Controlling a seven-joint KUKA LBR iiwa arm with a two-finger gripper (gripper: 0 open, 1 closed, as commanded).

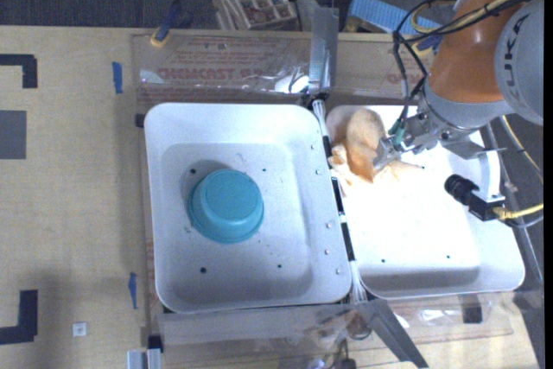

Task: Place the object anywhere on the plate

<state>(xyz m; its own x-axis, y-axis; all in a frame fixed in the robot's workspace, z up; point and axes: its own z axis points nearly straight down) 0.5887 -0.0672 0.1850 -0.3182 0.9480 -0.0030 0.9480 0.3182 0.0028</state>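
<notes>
Gripper low in right bin, at far-left corner. Tan object touching fingertips, just left of them, long axis roughly front-to-back. Finger spread: cannot tell. Blue plate in left bin, well apart leftward.

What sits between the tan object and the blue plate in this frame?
In the camera view, the adjoining bin rims and bare white floor of the left bin separate the tan object from the blue plate.
</notes>
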